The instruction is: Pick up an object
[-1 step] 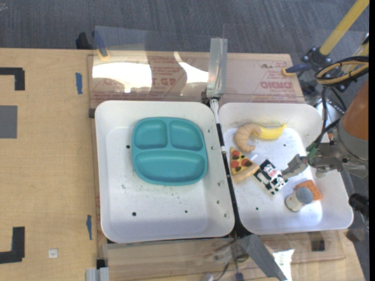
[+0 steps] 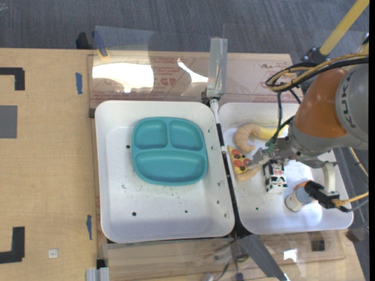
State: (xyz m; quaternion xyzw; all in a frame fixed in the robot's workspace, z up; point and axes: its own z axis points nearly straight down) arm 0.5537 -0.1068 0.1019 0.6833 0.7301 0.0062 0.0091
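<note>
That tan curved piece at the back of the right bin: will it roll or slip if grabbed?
The tan curved piece looks rounded and smooth, so it may slip. Its crescent shape probably stops free rolling, though it might pivot. It lies close to the yellow item, which could get nudged.

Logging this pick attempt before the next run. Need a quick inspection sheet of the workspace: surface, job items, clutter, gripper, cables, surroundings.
Surface: two white bins side by side, left bin and right bin, on a wooden bench.
Job's things: in the right bin, a tan curved toy, a yellow piece, a pizza slice toy and a small round piece.
Clutter: teal divided plate in the left bin.
Gripper: gripper low over the right bin; grasp cannot be told.
Cables: yellow and black cables looped above the arm.
Surroundings: grey carpet; blue tape on the bench.
</note>
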